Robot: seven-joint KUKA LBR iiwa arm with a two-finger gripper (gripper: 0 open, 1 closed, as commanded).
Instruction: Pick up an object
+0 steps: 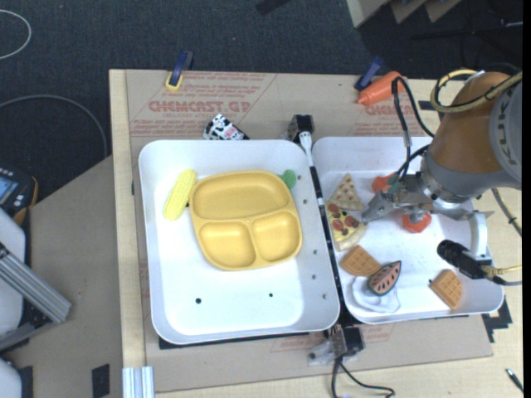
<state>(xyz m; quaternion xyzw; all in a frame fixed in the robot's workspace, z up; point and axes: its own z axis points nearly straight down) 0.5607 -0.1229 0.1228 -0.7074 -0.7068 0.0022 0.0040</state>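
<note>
Gripper: we see the gripper (384, 203) low over the right bin (415, 152), its metal fingers pointing left toward the pizza slices; we cannot tell how far apart they stand, and nothing shows between them
Nearest thing: a small orange-red piece (415, 220) lies just beside the wrist, partly hidden by it, so we judge it awkward to reach from here
Likely target: the pizza slice (346, 194) lies flat just left of the fingertips, with a second pizza slice (343, 225) below it
Handling: we judge these toy foods light, stiff and smooth, likely to slip; a thin flat slice offers little height, so we would pinch across its narrow width at the edges
Other picks: a waffle (359, 261), a brown shell-like toy (384, 279) resting on a white piece, and a second waffle (447, 288) lie near the front wall
Left bin: the left bin (241, 317) bears a yellow divided tray (246, 220), a toy corn cob (178, 193) beside it and a small green piece (288, 177) at the tray's corner, all well apart from the gripper
</note>
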